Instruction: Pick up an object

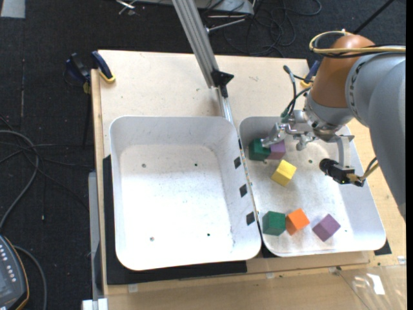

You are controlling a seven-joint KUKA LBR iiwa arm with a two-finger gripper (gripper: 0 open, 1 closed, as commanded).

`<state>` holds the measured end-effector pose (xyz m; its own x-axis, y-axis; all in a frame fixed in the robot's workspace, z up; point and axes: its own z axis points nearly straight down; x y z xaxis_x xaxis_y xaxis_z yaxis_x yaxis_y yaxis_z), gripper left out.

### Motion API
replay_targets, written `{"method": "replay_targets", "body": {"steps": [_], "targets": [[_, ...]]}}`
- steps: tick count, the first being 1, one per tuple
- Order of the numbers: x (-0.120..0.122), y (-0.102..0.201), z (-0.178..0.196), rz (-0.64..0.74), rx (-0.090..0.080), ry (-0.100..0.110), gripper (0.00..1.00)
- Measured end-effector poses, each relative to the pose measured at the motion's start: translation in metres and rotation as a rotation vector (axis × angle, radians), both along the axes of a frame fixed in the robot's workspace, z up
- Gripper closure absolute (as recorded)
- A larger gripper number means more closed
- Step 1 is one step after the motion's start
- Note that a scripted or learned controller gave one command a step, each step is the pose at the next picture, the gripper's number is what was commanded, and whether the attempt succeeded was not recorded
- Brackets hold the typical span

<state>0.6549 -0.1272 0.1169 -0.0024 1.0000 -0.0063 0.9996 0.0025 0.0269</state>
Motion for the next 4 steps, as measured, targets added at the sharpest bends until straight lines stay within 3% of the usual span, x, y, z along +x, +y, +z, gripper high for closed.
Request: {"method": "replay_targets", "body": {"steps": [1,2,3,4], "targets": [[-0.011,-0.008,-0.012,-0.001,0.0,0.017,0.0],[0.002,-0.029,-0.02,-0.003,0.006,0.022,0.0],[0.002,-0.028,-0.009,0.0,0.004,0.02,1.0],[-0.029,0.034,0.084,0.004,0.008,0.021,1.0]]}}
